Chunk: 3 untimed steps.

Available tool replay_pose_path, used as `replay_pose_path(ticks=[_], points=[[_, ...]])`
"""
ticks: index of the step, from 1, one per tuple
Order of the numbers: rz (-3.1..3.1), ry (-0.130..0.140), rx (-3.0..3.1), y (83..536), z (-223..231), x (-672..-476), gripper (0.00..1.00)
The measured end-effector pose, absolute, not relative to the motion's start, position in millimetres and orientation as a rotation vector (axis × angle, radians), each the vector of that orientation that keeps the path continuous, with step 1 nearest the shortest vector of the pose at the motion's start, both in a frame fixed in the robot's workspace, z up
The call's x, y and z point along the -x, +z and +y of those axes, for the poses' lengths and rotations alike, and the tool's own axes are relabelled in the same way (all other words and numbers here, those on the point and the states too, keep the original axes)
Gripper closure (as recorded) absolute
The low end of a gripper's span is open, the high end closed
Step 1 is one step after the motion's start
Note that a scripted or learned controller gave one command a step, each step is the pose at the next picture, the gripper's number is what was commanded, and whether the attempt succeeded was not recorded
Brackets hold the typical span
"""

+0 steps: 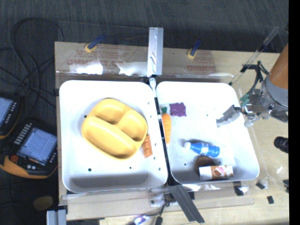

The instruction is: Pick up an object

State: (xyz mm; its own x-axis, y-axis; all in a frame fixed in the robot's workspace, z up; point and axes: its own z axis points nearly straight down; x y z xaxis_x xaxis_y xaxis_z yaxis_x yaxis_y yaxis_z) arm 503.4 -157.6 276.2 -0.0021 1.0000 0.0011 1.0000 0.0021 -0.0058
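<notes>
Lying in the right bin (243,125), a blue bottle (203,148) with white cap; gripper (229,116) state unclear.

Evenly and brightly lit from overhead, with no single strong beam. Near blown-out white on the floors of the left bin (75,172) and right bin (211,97), washing out surface detail. Soft, short shadows only: a faint grey edge under the yellow bread-shaped toy (115,127) and beneath the blue bottle (202,148). Mild glare on crinkled clear plastic sheet (108,64) at the back of the desk (243,60). Dim and grainy in the dark carpet (70,8) surrounding the desk. Low resolution overall, slightly soft, with small items smeared. Blurred at the right edge around the hand (232,115) and wrist.
</notes>
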Motion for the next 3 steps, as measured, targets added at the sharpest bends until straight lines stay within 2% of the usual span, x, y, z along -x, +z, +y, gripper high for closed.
replay_pose_path(ticks=[1, 2, 3], points=[[-2.156, 0.006, 2.276, 151, -145, -551.8, 0.0], [-2.293, -0.008, 2.159, 89, -127, -498.3, 0.0], [-2.357, -0.008, 2.092, 89, -181, -487.1, 0.0]])
